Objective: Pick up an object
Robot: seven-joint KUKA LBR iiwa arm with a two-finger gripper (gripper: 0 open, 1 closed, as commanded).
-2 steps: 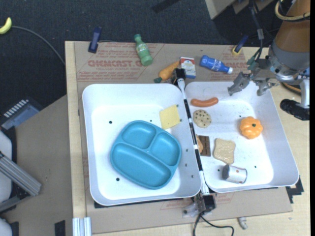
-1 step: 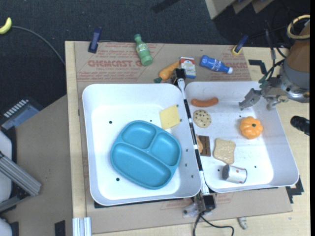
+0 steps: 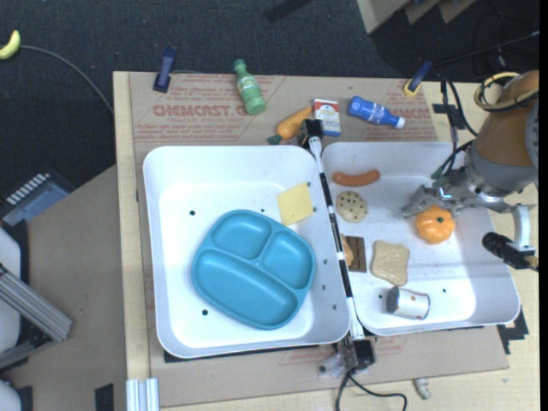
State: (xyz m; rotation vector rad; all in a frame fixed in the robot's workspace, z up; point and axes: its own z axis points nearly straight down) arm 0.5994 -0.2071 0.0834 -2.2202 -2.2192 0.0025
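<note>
Nearest the camera, by the near edge of the right bin (image 3: 479, 311), lies one metal cup (image 3: 408, 302) on its side. Just beyond it sit one slice of toast (image 3: 390, 262) and one brown wafer (image 3: 354, 253) against the wall shared with the left bin (image 3: 171, 229). In that left bin rest one blue divided plate (image 3: 253, 268) and, farther in near the shared wall, one yellow cheese slice (image 3: 295, 203). Past the toast come one cookie (image 3: 350, 205) and one sausage (image 3: 355, 177) toward the right bin's far edge.

My pincer (image 3: 437, 197) hangs over the right bin's right half, just above and touching or nearly touching one orange pumpkin (image 3: 434, 225); I cannot tell how my fingers stand.

I judge I am in the approach step, lining up on the pumpkin, with nothing lifted yet. The next move calls for settling straight down around that round body and closing squarely, since it may roll aside.

On the table's far edge beyond the bins lie one green bottle (image 3: 249, 87), one carrot (image 3: 294, 123), one small carton (image 3: 326, 116) and one blue bottle (image 3: 374, 112).
</note>
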